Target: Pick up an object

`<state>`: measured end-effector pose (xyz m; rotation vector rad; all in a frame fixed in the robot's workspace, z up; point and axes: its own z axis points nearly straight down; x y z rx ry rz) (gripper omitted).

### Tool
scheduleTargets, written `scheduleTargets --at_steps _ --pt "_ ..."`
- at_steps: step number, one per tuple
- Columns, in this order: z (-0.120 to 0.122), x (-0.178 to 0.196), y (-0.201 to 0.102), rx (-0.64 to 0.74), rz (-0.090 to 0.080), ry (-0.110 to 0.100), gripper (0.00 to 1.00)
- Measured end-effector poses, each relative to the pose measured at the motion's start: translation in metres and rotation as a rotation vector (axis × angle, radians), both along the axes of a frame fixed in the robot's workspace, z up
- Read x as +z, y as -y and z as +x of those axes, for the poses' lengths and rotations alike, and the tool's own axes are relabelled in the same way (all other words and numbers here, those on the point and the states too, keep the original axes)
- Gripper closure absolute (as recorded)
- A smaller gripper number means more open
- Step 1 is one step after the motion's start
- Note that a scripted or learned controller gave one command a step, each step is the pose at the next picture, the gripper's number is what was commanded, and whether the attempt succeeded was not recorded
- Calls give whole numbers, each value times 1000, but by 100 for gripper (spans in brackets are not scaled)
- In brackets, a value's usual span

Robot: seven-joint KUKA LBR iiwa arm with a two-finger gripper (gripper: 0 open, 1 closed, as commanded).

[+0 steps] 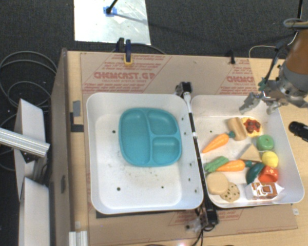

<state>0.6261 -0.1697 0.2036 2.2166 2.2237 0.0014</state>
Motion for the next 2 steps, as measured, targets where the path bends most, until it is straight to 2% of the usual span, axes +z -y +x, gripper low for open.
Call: scheduleTargets --at_steps 1,2 --pt "-55 -62 -5 -3 3 -9 0" --pt "-23 -122 -25 2 2 -3 0"
